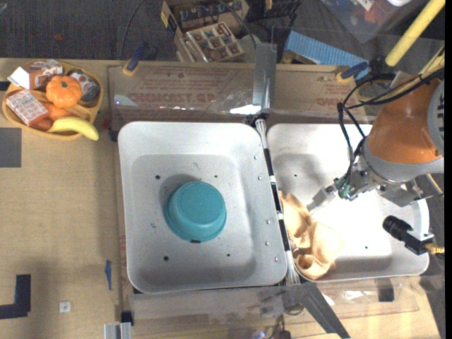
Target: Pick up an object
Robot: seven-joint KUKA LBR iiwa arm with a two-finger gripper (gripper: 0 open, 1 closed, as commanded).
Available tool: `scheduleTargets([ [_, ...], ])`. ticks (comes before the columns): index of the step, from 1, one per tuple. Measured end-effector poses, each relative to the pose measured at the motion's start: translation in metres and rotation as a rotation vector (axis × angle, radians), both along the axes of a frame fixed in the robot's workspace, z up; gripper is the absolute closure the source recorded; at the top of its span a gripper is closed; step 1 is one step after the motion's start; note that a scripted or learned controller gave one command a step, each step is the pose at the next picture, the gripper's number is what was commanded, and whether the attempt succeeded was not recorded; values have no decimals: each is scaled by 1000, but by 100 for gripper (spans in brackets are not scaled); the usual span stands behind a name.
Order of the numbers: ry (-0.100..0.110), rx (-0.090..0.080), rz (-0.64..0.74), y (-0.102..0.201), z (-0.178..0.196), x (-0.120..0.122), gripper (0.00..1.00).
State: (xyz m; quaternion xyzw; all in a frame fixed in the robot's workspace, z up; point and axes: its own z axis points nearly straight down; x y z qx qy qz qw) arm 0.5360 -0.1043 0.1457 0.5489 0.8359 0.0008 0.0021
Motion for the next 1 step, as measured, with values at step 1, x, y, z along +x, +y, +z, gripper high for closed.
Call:
scheduleTargets([
  [1, -7, 0, 22, 1, -55, 26, 0],
])
